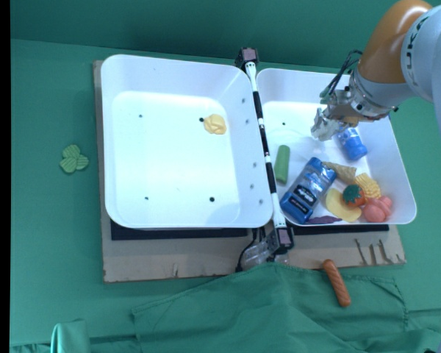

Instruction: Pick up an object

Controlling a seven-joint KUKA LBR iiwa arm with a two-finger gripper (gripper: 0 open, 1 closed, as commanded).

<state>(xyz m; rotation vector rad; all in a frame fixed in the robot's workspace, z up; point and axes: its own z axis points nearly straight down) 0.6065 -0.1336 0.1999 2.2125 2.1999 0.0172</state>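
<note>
- The gripper [325, 126] sat in the upper part of the right bin [298, 116]; its fingers were a pale blur against the white floor, so I could not tell how far apart they stood or whether anything was between them.
- The arm [397, 43] was cut off by the right edge of the frame, and its wrist hid part of the bin's far rim.
- A small blue bottle [351, 143] lay just below and right of the gripper; whether they touched was unclear.
- Lower in that bin lay a green cylinder [282, 163] near the left wall, a large blue packet [307, 190] tilted beside it, and a crowded heap of toy food [360, 197] in the lower right corner, its pieces overlapping and hard to separate.
- The left bin [125, 79] held a small yellow piece [215, 124] near its upper right.
- Outside the bins, a green leaf-shaped toy [73, 159] lay on the cloth at the left, and an orange sausage-shaped toy [337, 282] lay at the lower right.
</note>
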